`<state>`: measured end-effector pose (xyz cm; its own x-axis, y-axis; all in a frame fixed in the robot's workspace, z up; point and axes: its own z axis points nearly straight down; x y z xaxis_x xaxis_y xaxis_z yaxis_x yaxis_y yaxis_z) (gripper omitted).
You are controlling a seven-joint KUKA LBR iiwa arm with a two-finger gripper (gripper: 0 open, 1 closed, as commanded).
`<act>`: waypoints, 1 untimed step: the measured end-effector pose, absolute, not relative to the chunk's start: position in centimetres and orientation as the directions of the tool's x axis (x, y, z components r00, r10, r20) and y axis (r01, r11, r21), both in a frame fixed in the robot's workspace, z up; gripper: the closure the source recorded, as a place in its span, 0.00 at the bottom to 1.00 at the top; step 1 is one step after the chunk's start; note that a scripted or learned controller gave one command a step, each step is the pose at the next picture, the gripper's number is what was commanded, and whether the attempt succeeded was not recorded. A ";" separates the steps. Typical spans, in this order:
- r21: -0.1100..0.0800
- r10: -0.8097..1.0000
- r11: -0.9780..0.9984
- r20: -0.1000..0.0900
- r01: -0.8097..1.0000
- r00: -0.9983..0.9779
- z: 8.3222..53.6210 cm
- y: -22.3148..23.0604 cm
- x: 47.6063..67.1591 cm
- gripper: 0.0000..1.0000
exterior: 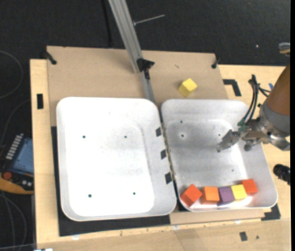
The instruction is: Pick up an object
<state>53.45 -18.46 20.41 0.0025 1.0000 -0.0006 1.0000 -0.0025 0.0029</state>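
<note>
Orange blocks number three, purple one, yellow two; pincer open

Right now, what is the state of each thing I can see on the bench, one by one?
Claw: over the right bin, holding no block.
Right bin: holds five blocks in a row along its near edge.
Left orange block: tilted, at the row's left end.
Purple block: lying in the row.
Yellow cube: outside the bins, on the board behind them.
Left bin: sitting flat.

arm: cut off at right edge | tool: blurred
</note>
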 end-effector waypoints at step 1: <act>0.007 1.000 -0.004 -0.002 1.000 0.004 21.5 -18.6 53.5 1.00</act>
